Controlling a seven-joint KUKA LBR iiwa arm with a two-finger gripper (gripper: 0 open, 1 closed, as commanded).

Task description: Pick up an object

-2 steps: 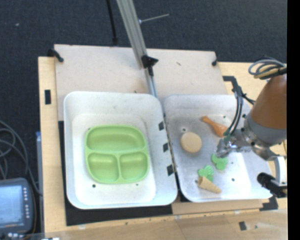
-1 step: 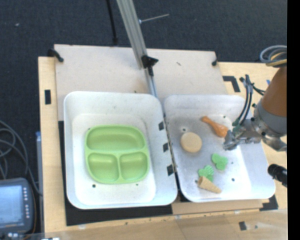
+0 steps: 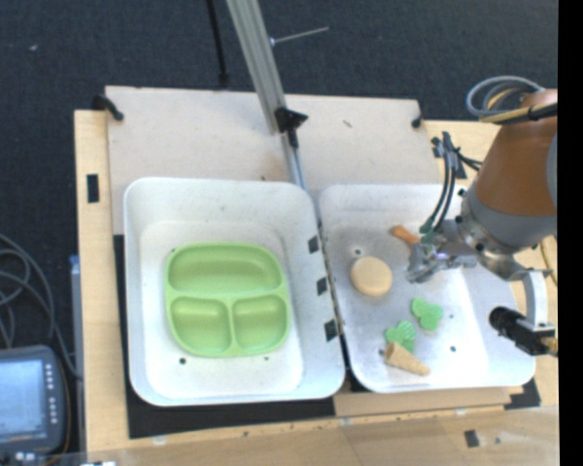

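Hovering low over the right bin (image 3: 364, 202), the gripper (image 3: 423, 260) sat just beside a small orange piece (image 3: 403, 232), with the tan disc (image 3: 371, 276) near it to the left; whether its fingers were spread or pressed together could not be told. Nothing appeared lifted: two green pieces (image 3: 416, 323) and a cone (image 3: 406, 358) lay nearer the front, and the green tray (image 3: 227, 298) rested in the left bin (image 3: 141, 212). The pick looked not yet made, with grasp and lift left

Wooden bench (image 3: 223, 124) w/ two white bins: left bin (image 3: 146, 212), right bin (image 3: 360, 207), side-by-side.
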